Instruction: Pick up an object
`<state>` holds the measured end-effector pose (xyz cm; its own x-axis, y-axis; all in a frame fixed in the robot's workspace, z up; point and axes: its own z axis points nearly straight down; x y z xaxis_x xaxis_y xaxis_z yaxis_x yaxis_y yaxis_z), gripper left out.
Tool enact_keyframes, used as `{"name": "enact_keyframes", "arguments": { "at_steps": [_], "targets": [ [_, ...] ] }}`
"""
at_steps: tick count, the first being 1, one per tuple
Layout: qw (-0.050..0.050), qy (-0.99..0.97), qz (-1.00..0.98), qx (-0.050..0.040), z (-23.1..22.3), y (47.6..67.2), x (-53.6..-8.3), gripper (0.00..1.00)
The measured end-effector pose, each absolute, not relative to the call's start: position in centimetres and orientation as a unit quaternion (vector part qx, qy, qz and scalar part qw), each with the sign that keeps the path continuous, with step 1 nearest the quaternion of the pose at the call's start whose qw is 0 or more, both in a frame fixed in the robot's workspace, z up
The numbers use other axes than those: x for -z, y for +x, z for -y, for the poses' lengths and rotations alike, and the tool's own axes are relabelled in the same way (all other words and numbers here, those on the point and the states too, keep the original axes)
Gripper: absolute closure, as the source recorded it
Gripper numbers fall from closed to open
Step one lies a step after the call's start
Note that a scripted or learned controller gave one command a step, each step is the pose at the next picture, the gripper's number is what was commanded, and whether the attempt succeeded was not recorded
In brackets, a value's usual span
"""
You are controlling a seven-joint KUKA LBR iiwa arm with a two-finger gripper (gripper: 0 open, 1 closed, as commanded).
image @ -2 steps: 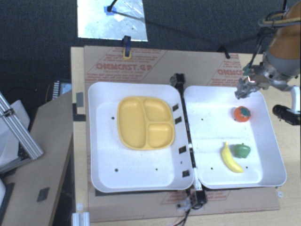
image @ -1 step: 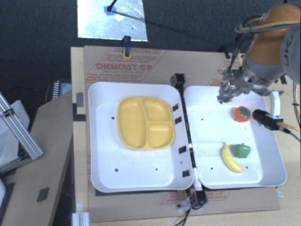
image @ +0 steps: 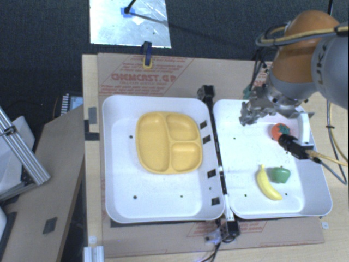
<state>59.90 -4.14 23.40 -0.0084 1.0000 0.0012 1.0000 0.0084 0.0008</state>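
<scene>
The right bin (image: 240, 162) holds a yellow banana (image: 268, 184) near its front, with a green pepper-like object (image: 281, 174) touching its right side. A small orange and red object (image: 280, 130) lies further back, close to the right wall. My gripper (image: 250, 115) hangs over the back left part of this bin, left of the orange object and well behind the banana. Nothing shows between its fingers.
The left bin (image: 122, 190) carries a yellow divided plate (image: 168, 142) with three compartments. A black divider strip (image: 214, 146) runs between the bins. Brown cardboard (image: 147, 75) lies behind them, and a shiny metal sheet (image: 130, 15) sits beyond that.
</scene>
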Motion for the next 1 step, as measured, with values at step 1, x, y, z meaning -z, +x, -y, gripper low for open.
{"name": "enact_keyframes", "arguments": {
  "at_steps": [1],
  "targets": [
    [0.001,-0.704,0.710,0.0005,-0.90,57.74,-22.21,1.00]
  ]
}}
